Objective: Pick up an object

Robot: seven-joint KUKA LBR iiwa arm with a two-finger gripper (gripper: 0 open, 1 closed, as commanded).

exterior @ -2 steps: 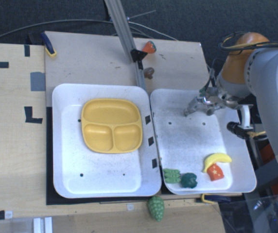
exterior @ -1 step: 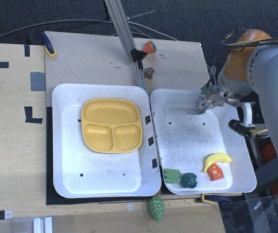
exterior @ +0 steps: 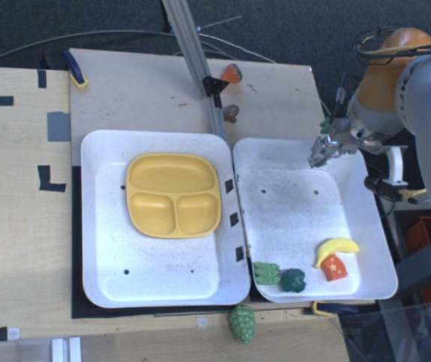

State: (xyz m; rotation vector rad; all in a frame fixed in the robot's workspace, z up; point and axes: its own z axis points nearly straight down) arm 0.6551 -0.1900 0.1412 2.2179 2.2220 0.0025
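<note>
No readable writing. Left bin [exterior: 95, 225]: yellow divided plate [exterior: 173, 194]. Right bin [exterior: 276, 202]: banana [exterior: 336, 247], red toy [exterior: 334, 268], two green toys [exterior: 279, 276] along near edge. Gripper [exterior: 322, 152] over far corner, well apart.

Robotics laboratory test bench: a plywood board [exterior: 163, 89] taped with black marks carries two white bins [exterior: 95, 202], a metal camera pole [exterior: 189, 36], loose cables [exterior: 110, 36] and plastic toy food [exterior: 334, 259].
</note>
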